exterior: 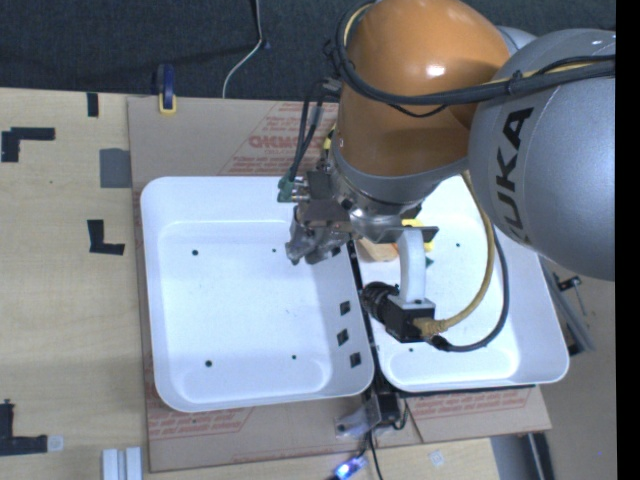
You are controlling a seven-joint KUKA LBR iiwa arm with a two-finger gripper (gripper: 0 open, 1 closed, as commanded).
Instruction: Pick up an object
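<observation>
**White bins under a grey and orange arm**

White plastic is seen nearest to the camera: the front rim of the left bin point(250, 400) and the front rim of the right bin point(470, 380), which are placed side by side on a brown cardboard sheet point(200, 133). The cardboard lies on the light wooden table point(60, 298), on which several black marks are seen. At the front, between the two bins, a small metal clamp point(368, 420) is visible.

A little further, a black connector block point(400, 318) with a yellowish hose point(478, 298) is hung from the arm above the right bin. Small black dots are seen on the floor of the left bin.

Further again, the claw point(312, 240) is found low over the right part of the left bin, close to the wall shared by both bins. It cannot be told whether it is wide or narrow, because the dark metal parts are seen as one mass. No object is seen between them.

Just behind the arm, in the right bin, a small tan object point(376, 251) with a green and yellow piece point(428, 260) near it is partly covered by the wrist.

Farthest, the big orange band point(420, 68) and the grey body of the arm point(560, 138) are seen, and behind them a dark cloth point(120, 18) with a thin white cable point(245, 58).
</observation>
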